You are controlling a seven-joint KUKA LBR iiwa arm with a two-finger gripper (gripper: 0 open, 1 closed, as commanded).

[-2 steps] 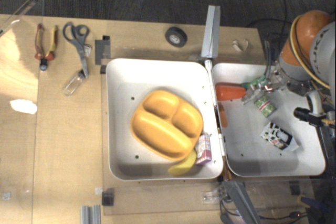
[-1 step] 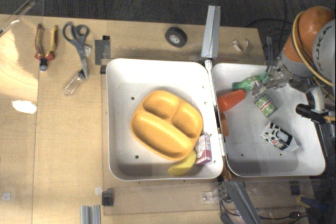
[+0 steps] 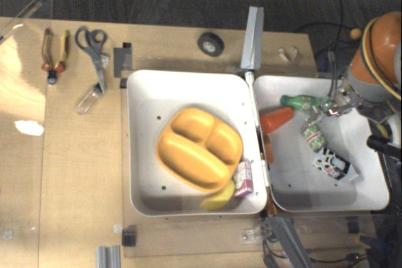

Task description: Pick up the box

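The pincer [image 3: 332, 107] hangs far to the right of the yellow dish [image 3: 200, 149], low over the right bin [image 3: 370, 198]. I cannot tell if it is released or clenched, and nothing is visibly grasped.

Up and left of the dish, pliers [image 3: 53, 53] and scissors [image 3: 94, 58] lie on the bench [image 3: 69, 198], probably put aside from the work. The dish takes the middle of the left bin [image 3: 144, 103]. The box [image 3: 244, 177], small and purple, leans at the dish's lower right edge, close to the bin wall, so I judge that a grasp there is tight. Further right of the dish lie an orange piece [image 3: 276, 119] and a green bottle [image 3: 301, 101].

The bench is pale wood; the floor behind it is dark carpet.
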